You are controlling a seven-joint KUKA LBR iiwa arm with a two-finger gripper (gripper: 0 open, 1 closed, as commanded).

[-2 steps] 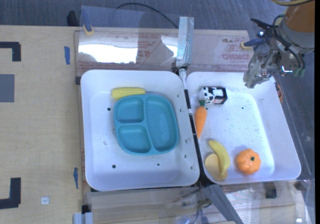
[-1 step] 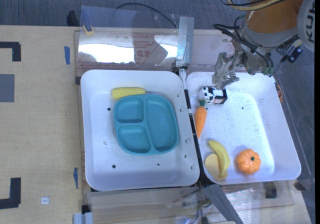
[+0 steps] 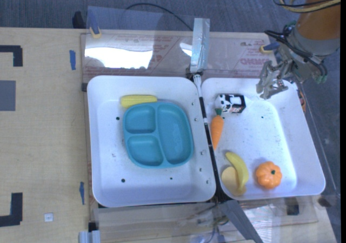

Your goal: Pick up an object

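The right bin [image 3: 303, 144] holds a black-and-white toy cow [image 3: 231, 103] near its back left. An orange carrot [image 3: 217, 130] lies along the left wall. At the front sit a yellow banana [image 3: 237, 170] and a small orange pumpkin [image 3: 268, 175]. My gripper [image 3: 273, 86] hangs over the right bin's back right corner, to the right of the cow and apart from it. Its fingers stand open with nothing between them.
The left bin [image 3: 102, 144] holds a blue divided plate [image 3: 158, 133] and a yellow corn cob [image 3: 139, 100] behind it. A clear plastic panel [image 3: 140, 47] and an upright metal post [image 3: 200, 44] stand behind the bins. Wooden bench lies to the left.
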